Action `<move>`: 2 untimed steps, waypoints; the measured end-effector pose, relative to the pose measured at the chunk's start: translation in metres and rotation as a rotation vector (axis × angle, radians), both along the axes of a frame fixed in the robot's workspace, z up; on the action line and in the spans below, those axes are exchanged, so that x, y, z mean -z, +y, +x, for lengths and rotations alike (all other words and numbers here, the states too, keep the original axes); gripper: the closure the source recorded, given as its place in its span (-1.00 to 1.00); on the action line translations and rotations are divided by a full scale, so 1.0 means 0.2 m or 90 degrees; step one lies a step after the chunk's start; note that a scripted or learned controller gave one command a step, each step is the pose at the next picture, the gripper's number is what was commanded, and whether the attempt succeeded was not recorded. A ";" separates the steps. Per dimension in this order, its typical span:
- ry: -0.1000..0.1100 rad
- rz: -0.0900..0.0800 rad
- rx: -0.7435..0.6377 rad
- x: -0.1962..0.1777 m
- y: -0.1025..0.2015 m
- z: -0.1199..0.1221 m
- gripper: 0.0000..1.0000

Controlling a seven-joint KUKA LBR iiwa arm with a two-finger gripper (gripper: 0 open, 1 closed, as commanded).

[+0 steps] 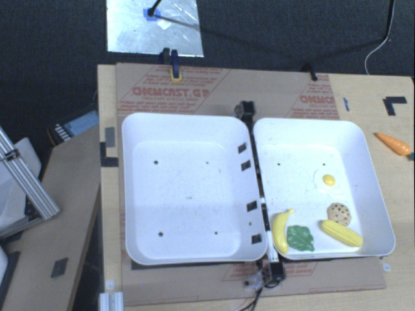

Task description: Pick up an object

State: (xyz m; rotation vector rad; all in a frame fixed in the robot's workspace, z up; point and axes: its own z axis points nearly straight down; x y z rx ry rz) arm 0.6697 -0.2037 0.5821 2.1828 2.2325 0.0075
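Observation:
The right bin [353, 135] holds several small toy foods along its near side. A yellow banana [281, 230] lies by the bin's left wall, with a green leafy piece [300, 238] touching it on the right. A yellow corn cob [341, 232] rests near the front right corner, and a brown cookie [338, 212] sits just above it. A fried egg with a yellow yolk [327, 180] lies further back.
The left bin [133, 135] stands beside the right one, joined by black clips along the shared wall. An orange carrot [393, 143] lies on the bench outside the right bin. A clamp [174, 63] and a shiny metal sheet [154, 18] sit at the back.

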 end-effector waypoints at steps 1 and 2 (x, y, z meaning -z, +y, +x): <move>-0.002 -0.002 -0.003 -0.06 0.00 0.00 1.00; -0.005 -0.003 -0.006 -0.12 0.01 0.00 1.00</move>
